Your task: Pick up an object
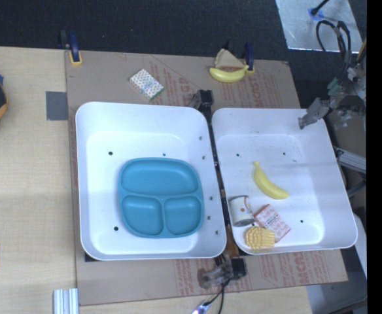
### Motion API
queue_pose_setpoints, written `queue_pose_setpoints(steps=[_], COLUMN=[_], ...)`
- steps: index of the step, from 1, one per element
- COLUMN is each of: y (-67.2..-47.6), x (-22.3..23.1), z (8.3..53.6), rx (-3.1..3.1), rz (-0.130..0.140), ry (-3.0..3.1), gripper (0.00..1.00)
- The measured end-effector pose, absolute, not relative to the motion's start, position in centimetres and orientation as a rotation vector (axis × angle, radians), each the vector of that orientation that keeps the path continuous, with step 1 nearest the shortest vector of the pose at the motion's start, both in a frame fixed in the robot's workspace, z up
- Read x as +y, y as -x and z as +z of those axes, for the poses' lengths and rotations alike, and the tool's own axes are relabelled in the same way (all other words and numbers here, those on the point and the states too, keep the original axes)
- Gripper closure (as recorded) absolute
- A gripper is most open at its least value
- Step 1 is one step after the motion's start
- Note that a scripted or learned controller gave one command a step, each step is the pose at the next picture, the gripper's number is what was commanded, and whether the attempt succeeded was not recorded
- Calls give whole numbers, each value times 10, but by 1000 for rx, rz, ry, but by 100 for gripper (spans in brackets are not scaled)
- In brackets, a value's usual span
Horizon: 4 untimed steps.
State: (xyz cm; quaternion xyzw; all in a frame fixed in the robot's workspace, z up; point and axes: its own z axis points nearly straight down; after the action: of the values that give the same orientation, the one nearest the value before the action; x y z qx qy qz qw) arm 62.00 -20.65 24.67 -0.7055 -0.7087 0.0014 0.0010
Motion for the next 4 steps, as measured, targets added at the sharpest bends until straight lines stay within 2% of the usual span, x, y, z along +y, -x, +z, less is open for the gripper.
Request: queue_pose_setpoints(steps=[1,2,3,4], y=[-648,-594,-594,-594], x=[-162,-123,-124,-124], z=[96,92,102,102], rx=[-2224,-2225,-2227,-2228], rz=[6,6,9,9], ry=[2213,2214,2212,2211], gripper=[0,0,100,0])
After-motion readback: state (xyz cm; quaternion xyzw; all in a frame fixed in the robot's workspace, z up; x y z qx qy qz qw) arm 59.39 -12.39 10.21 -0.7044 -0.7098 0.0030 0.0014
